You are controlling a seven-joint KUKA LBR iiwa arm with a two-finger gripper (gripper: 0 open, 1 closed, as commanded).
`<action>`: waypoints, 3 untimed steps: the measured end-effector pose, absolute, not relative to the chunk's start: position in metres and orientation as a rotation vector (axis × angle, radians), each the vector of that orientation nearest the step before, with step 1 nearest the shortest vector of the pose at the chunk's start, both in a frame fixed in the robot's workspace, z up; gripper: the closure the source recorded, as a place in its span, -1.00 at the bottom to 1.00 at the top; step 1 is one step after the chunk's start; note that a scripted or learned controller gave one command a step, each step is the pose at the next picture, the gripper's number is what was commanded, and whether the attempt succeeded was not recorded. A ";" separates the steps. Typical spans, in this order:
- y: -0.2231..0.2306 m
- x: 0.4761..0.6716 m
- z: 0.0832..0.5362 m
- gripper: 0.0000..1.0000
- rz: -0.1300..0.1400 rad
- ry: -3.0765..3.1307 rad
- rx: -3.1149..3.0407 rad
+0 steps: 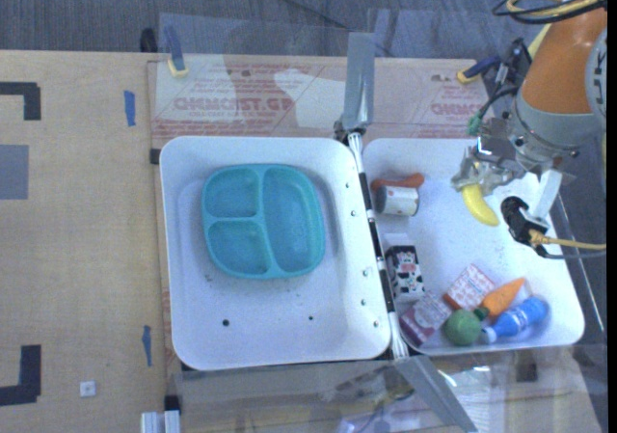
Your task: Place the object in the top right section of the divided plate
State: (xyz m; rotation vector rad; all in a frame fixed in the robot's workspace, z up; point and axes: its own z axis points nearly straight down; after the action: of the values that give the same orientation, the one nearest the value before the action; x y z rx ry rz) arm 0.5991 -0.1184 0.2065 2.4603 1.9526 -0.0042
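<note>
Your gripper (485, 177) hangs over the right bin (569, 311), clenched on a yellow banana (479, 204) that sticks out below its fingers. The turquoise divided plate (262, 221) lies well left of the gripper, in the left bin (193, 325). Below the gripper, more toys cluster in the right bin's near corner.

A divided plate (262, 221) lies in the left bin (193, 325). In the right bin (569, 311), a banana (479, 204) sits beneath the gripper (487, 174), a can (396, 198) to its left and toys (482, 311) clustered along the near edge.
</note>
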 end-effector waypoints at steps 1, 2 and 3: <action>-0.134 0.629 0.263 1.00 0.000 2.111 2.320; -0.050 0.600 0.262 1.00 0.001 2.601 1.764; 0.015 0.630 0.185 1.00 0.001 2.652 1.684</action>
State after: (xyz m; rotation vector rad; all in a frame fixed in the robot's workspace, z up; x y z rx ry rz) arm 0.6301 0.0148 0.1850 1.6841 2.6517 0.0011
